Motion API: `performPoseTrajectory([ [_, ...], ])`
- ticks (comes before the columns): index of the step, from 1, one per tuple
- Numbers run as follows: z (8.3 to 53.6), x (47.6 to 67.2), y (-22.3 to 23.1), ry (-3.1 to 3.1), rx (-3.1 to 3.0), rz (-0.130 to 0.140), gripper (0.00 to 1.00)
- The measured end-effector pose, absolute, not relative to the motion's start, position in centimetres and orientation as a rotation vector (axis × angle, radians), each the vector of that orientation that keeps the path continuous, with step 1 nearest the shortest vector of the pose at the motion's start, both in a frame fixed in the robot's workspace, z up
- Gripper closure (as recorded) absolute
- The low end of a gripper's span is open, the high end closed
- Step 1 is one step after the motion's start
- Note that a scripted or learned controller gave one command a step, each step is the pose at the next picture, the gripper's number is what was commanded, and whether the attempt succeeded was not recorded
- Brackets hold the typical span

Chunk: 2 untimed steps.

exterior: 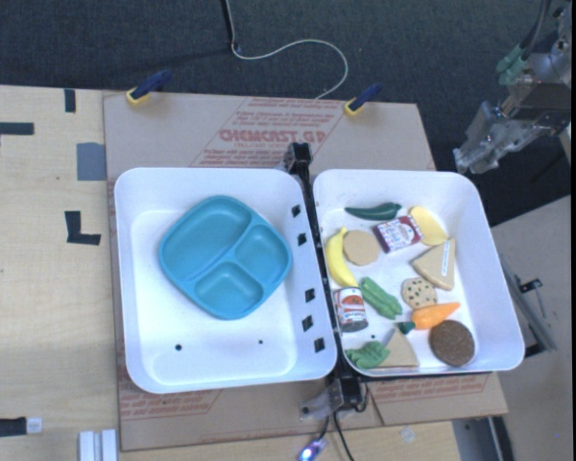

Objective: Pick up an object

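Toy food [403,286] heaped in right bin [490,257]; blue divided plate [226,255] in left bin [134,257]. Claw [480,147] above right bin's far corner, grip state unclear.

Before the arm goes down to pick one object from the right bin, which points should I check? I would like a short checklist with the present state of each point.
1. Gripper is clear of both bins: ok, it sits above and outside the right bin's far right corner.
2. Fingers open for a grasp: cannot tell, they are too blurred.
3. Gripper carries nothing: cannot tell, for the same reason.
4. Objects are present to pick: ok, the right bin holds a banana, a carrot, a small can and others.
5. An easy target stands apart: not ok, the items lie crowded and mostly touching.
6. Blue plate is out of the way: ok, it lies in the left bin.
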<state>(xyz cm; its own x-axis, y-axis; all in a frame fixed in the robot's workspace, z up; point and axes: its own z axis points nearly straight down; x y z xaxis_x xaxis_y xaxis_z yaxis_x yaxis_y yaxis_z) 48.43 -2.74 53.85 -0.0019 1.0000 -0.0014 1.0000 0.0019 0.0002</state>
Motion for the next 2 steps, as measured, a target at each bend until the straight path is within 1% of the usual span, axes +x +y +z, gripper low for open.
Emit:
performPoseTrajectory([
  [1,39.7,48.2,-2.4,2.23,2.23,-0.02,1.0],
  [2,26.5,48.1,4.5,2.238,2.223,-0.019,1.0],
])
